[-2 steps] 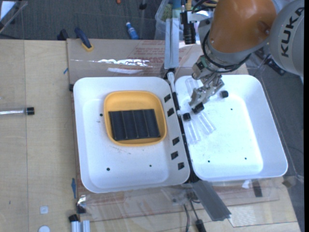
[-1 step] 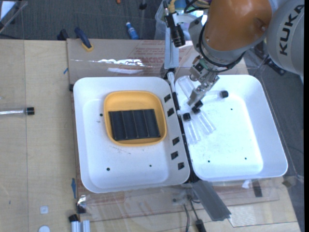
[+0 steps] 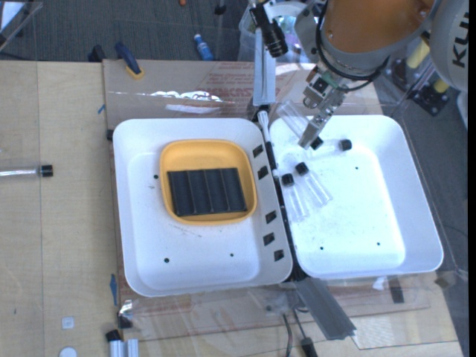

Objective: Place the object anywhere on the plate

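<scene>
A yellow, rounded-square plate (image 3: pixel 172 158) sits in the left white bin (image 3: pixel 141 259). A black ribbed rectangular object (image 3: pixel 207 191) lies flat across the plate's middle and lower part. My gripper (image 3: pixel 313 137) hangs over the upper left part of the right white bin (image 3: pixel 401 229), below the orange-banded wrist (image 3: pixel 372 10). It is well to the right of the plate and apart from the black object, with nothing visibly held.
Clear tube-like pieces with black ends (image 3: pixel 306 188) lie in the right bin near the divider, and a small black piece (image 3: pixel 344 145) lies near the gripper. Black clips (image 3: pixel 269 216) line the divider between the bins. Tools and cables lie beyond the bench's far edge.
</scene>
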Tool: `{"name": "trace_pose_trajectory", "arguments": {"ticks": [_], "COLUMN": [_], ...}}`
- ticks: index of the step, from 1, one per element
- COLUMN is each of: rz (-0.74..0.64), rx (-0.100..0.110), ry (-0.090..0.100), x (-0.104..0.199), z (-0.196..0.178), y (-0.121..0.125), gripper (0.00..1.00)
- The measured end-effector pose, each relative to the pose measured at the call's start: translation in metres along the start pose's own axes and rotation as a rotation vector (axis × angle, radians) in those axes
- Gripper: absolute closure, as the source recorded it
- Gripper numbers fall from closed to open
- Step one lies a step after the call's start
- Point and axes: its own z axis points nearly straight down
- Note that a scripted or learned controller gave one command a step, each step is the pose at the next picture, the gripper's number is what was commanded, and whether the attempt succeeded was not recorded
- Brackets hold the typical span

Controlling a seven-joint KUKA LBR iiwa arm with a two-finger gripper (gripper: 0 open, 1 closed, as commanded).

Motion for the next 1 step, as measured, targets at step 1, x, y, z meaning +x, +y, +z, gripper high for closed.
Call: {"name": "trace_pose_trajectory", "arguments": {"ticks": [1], "rz": [-0.375], "rx": [-0.007], "ry": [-0.005], "x": [0.0209], "z": [0.0803], "y": [0.0223], "gripper": [1.00]}}
